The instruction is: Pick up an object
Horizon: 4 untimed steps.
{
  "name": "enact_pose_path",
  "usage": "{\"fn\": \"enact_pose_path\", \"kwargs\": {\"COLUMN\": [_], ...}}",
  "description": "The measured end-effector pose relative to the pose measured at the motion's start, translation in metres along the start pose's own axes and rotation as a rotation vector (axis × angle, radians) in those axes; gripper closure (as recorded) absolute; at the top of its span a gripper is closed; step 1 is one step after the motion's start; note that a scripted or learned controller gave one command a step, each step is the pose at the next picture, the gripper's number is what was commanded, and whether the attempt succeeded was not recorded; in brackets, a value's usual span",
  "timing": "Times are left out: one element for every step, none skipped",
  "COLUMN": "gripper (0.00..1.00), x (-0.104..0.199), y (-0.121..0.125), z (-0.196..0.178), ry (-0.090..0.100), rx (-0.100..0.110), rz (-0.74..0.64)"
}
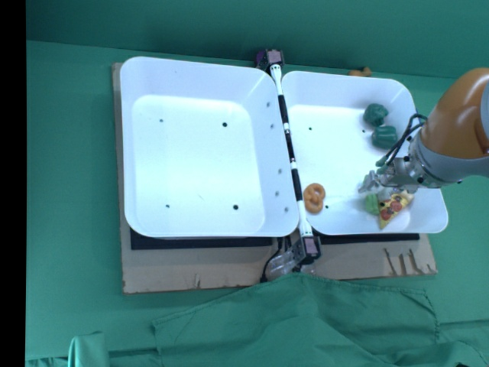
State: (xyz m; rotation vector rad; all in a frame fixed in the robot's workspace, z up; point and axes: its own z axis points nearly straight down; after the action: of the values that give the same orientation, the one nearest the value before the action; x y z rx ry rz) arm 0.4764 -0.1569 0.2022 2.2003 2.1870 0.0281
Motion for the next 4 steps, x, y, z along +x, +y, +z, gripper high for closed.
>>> {"fn": "enact_pose_path", "kwargs": {"gripper": [1.00, 1.00, 1.00, 1.00], "x": [-0.001, 0.020, 0.028, 0.017], "y": [0.013, -0.006, 0.001, 0.002], "z": [-0.049, 0.010, -0.042, -0.101], "ry": [0.011, 0.011, 0.011, 0.010], "rx": [0.032, 0.025, 0.030, 0.029], "rz": [0.013, -0.003, 0.001, 0.015]}}
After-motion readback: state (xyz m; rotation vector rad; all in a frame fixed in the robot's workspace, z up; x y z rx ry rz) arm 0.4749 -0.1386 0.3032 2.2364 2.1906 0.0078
